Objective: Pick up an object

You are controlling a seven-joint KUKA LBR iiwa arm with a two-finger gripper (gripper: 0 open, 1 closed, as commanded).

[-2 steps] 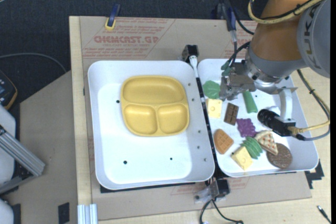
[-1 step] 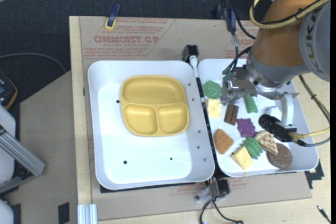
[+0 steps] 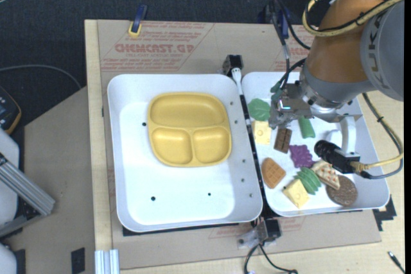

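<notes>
Much bare floor is left in the left bin (image 3: 128,163) around the yellow divided plate (image 3: 190,128). The right bin (image 3: 379,192) is crowded with toy food. The gripper (image 3: 284,109) is lowered near that bin's far-left corner, just above the brown bar (image 3: 282,139); its grip cannot be told. "CHEMCAST" is printed on the cardboard (image 3: 154,47).

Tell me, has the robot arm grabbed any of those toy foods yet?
Not visibly. Done: the arm has brought its gripper low over the right bin, above the brown chocolate bar. In hand: nothing that I can see. Left: the pick itself; the pieces lie in that bin, and the yellow tray sits in the left bin.
</notes>
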